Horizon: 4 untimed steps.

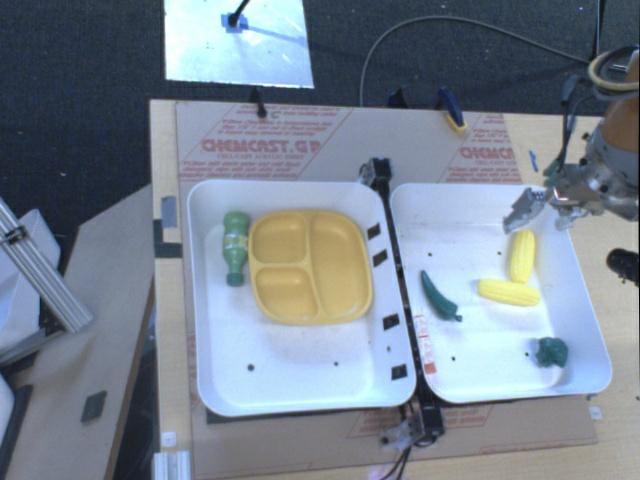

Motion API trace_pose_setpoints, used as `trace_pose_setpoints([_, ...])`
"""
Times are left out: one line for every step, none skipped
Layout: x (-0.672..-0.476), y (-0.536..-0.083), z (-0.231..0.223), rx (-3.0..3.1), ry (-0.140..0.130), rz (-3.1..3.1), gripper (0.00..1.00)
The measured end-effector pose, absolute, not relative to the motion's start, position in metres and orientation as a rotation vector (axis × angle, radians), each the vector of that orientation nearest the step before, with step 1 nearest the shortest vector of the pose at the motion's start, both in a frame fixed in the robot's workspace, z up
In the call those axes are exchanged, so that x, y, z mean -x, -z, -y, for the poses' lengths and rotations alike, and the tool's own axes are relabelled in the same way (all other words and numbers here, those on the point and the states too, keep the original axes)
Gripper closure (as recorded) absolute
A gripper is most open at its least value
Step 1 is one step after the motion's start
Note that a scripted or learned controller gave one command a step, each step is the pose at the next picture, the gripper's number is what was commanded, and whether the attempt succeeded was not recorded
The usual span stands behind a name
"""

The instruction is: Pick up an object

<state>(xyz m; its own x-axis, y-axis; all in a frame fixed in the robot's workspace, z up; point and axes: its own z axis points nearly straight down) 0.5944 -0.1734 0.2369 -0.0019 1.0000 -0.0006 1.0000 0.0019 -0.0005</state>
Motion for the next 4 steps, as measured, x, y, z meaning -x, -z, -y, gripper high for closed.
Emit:
trace_pose_setpoints([-0.6,-0.185,0.164,-2.216,0.001,-2.228,0.0])
trace_pose_setpoints([-0.595,-0.133,0.173,-2.219,0.0,-2.223,0.0])
trace_pose_setpoints([-0.596,-0.145,0.173,-2.215,-0.003,-2.221,1.0])
trace_pose_setpoints([-0.592,-0.207,0.179,-2.216,-0.005,-2.217,1.0])
